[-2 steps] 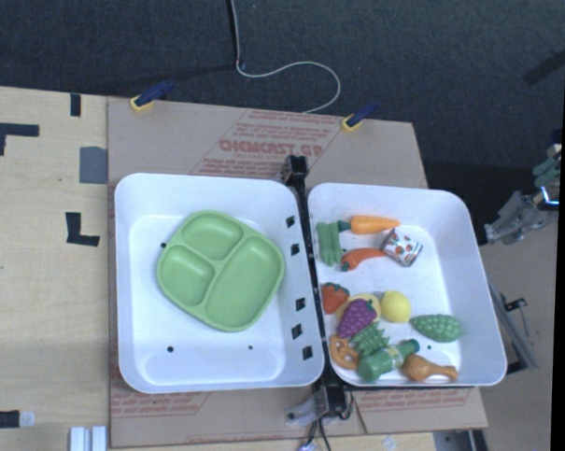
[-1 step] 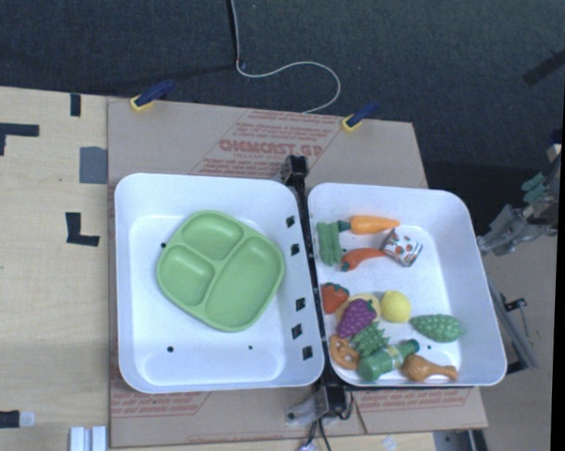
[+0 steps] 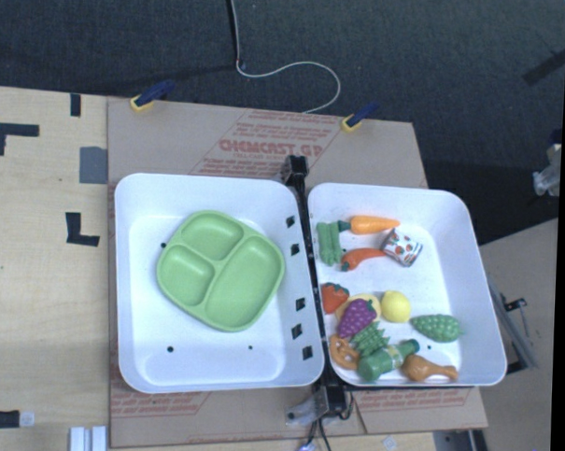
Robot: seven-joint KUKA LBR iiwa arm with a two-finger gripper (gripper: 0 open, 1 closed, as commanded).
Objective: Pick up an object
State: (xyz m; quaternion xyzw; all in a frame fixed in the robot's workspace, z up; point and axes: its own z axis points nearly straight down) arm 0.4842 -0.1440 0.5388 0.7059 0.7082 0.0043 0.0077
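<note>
Beside purple grapes [image 3: 355, 317], a round yellow lemon [image 3: 396, 306].

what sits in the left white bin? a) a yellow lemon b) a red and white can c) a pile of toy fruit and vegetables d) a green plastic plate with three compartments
d: the green plastic plate with three compartments lies in the left white bin, while the toy fruit and vegetables lie in the right white bin.

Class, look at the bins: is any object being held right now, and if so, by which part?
Nothing is held. The toy foods lie loose in the right bin; the green plate rests in the left bin.
</note>
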